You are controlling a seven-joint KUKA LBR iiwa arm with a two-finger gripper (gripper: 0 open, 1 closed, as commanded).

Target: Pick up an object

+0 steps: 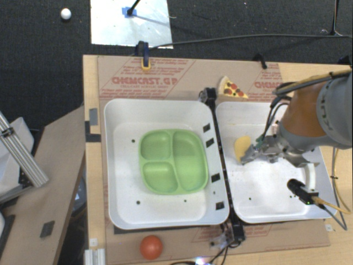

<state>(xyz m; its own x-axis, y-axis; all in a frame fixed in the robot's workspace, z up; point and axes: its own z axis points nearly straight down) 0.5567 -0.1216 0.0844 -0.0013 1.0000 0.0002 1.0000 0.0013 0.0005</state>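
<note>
In the right bin (259,206) a small yellow object (241,146) lies near the bin's left wall. My gripper (249,154) is low in that bin, its fingertips right beside the yellow object's lower right edge. Whether they touch it I cannot tell. The arm reaches in from the right. The left bin (124,203) holds a green divided plate (172,160) lying flat at its centre.
A toy pizza slice (233,88) rests on the bench just behind the right bin. An orange-red ball (151,247) sits on the bench in front of the left bin. A black clamp (208,95) stands where the bins meet at the back.
</note>
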